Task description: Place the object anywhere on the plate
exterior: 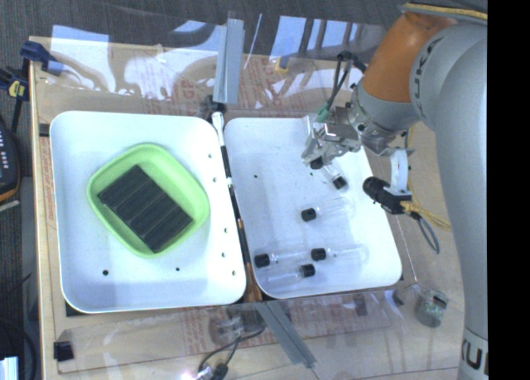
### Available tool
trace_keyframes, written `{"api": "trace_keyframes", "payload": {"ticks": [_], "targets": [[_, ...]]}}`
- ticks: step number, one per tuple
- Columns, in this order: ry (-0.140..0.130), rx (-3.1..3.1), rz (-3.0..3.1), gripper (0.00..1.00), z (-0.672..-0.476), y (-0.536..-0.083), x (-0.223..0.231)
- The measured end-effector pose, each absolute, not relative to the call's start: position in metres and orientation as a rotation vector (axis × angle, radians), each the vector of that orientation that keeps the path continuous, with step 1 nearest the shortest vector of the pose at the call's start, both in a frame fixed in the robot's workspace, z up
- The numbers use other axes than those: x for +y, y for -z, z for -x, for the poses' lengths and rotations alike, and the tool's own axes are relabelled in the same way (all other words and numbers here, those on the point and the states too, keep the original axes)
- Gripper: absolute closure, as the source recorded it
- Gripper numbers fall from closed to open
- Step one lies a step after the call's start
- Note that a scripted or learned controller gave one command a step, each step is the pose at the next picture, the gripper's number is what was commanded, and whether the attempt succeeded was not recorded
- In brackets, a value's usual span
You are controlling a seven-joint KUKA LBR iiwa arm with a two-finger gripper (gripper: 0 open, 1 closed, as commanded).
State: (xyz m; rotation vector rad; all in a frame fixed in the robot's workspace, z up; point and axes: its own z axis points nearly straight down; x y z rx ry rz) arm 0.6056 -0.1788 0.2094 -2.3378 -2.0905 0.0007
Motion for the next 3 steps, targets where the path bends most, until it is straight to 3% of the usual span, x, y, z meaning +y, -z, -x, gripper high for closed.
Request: {"api": "trace_keyframes", "payload": {"ticks": [2, 3], "targets": [[-0.005, -2.367, 2.059, 1.00, -0.555, -0.244, 0.003], [-0.005, -2.367, 2.061, 0.00, -0.556, -0.244, 0.002]]}}
